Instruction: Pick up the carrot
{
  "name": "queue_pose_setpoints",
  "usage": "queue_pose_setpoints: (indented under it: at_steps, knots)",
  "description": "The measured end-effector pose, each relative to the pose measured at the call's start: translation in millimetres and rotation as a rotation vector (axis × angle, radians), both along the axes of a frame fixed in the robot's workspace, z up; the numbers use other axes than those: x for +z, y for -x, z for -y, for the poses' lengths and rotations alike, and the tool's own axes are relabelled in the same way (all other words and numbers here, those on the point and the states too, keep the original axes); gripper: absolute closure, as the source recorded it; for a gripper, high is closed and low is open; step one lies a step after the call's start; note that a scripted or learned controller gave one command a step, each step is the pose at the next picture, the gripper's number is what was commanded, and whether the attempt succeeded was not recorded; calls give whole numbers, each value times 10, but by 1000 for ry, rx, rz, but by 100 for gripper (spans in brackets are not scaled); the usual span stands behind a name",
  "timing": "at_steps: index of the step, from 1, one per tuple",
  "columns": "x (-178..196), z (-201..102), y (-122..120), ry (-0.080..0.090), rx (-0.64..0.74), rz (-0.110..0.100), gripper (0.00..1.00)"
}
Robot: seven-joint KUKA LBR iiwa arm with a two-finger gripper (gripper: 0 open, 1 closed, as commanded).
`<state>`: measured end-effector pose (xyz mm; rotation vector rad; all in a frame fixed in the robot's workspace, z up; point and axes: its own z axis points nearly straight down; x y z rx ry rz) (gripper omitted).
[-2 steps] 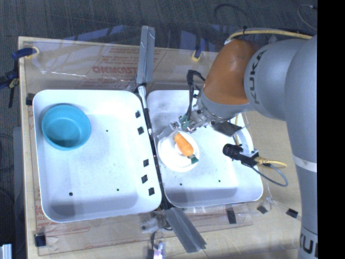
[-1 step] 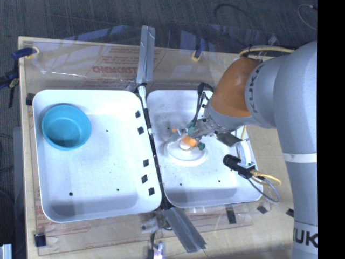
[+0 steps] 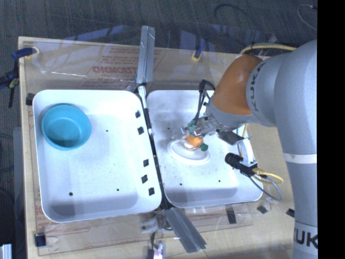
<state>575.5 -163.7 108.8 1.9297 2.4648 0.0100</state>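
The carrot (image 3: 193,141) is a small orange piece with a green top. It lies on a flat white dish (image 3: 183,152) in the middle of the right bin (image 3: 178,190). My gripper (image 3: 195,130) reaches down from the right and sits directly over the carrot, touching or nearly touching its upper side. The gripper's body hides part of the carrot, and I cannot make out whether the carrot is held.
A blue bowl (image 3: 66,125) stands in the far left corner of the left bin (image 3: 97,193). The grey arm with its orange band (image 3: 237,88) hangs over the right bin's right side. A raised divider (image 3: 148,144) separates the two bins.
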Motion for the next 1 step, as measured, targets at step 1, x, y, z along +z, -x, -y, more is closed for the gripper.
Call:
queue_pose_setpoints:
  at_steps: [1]
  knots:
    - [912,-485,-722,-2,-123,-16,100]
